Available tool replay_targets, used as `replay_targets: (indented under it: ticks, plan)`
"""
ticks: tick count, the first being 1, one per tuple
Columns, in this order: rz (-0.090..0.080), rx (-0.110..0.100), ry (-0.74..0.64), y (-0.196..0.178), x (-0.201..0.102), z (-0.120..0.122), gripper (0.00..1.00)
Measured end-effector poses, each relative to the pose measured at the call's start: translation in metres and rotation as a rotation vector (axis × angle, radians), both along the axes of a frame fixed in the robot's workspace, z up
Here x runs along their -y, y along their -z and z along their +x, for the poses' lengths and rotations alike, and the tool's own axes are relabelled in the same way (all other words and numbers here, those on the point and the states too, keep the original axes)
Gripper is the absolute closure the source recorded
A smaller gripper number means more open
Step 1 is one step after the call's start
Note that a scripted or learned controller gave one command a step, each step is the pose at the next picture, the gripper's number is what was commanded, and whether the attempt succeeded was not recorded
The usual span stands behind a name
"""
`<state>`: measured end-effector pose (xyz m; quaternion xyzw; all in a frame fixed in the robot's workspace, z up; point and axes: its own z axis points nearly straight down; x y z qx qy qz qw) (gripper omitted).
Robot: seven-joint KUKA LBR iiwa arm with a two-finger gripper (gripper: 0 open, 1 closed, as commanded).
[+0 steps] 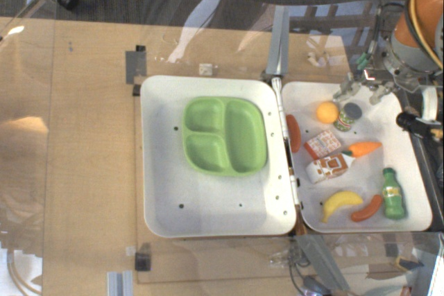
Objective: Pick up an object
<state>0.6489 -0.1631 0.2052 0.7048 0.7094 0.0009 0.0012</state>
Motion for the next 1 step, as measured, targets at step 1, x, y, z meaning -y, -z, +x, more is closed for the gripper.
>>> replay_targets:
  ticks: [1]
  plan:
    - [-0.003, 0.010, 0.043, 0.1141, 0.0121, 0.0239, 0.00]
